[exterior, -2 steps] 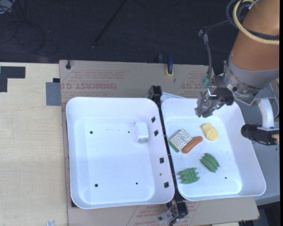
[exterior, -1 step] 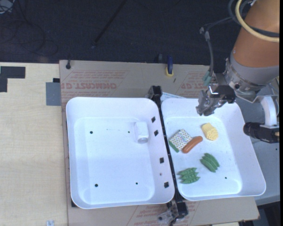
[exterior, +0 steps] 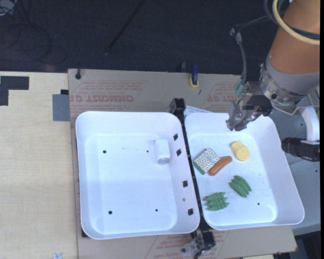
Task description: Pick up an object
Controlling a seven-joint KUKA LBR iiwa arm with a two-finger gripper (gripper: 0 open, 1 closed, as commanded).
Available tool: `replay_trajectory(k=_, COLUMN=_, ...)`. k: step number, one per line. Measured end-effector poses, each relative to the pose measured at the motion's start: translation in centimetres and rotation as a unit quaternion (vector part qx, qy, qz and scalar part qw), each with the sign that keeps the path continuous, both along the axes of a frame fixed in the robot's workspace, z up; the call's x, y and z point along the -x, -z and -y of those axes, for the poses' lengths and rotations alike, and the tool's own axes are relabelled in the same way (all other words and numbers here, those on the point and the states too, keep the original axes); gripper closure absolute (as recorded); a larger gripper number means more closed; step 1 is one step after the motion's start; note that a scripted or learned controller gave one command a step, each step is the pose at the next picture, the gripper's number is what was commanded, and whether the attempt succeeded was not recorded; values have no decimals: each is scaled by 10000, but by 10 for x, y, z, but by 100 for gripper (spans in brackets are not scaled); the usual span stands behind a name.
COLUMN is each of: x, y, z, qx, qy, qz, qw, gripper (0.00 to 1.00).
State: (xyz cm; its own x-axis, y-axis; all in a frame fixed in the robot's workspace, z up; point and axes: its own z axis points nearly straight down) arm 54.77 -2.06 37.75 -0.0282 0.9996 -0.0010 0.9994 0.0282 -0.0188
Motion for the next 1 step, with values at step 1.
replay_trajectory(k=1, x=0, y=-9, z=0, qx=2, qy=-39, qz=-12, qw=10000, gripper=100)
